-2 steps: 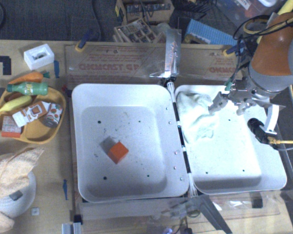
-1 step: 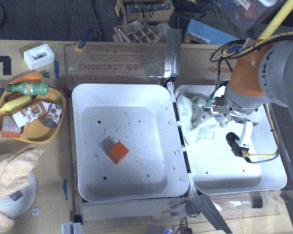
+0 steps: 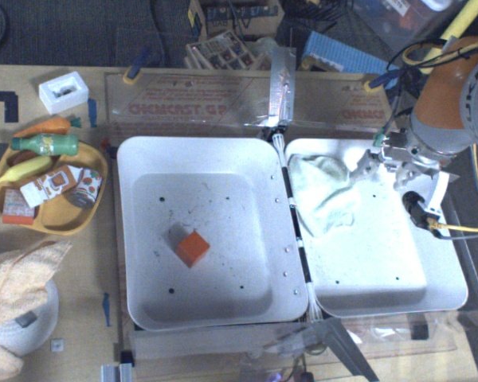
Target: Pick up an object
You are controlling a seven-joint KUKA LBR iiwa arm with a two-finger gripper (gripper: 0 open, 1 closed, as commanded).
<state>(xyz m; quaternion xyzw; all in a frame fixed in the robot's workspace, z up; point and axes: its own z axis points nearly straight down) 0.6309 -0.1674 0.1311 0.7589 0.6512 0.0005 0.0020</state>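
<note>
I see the shallow white left bin (image 3: 143, 173) holding a small orange block (image 3: 193, 248), turned diamond-wise, no clear long axis. My grey arm's claw (image 3: 398, 165) hangs over the shallow white right bin (image 3: 382, 293), near a crumpled pale cloth (image 3: 327, 189); its grip I cannot tell. The block lies well apart, leftward.

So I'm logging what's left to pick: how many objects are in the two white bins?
2. An orange block lies in the left bin, near its middle. A pale crumpled cloth lies in the right bin's upper left. The cloth could hide something.
</note>
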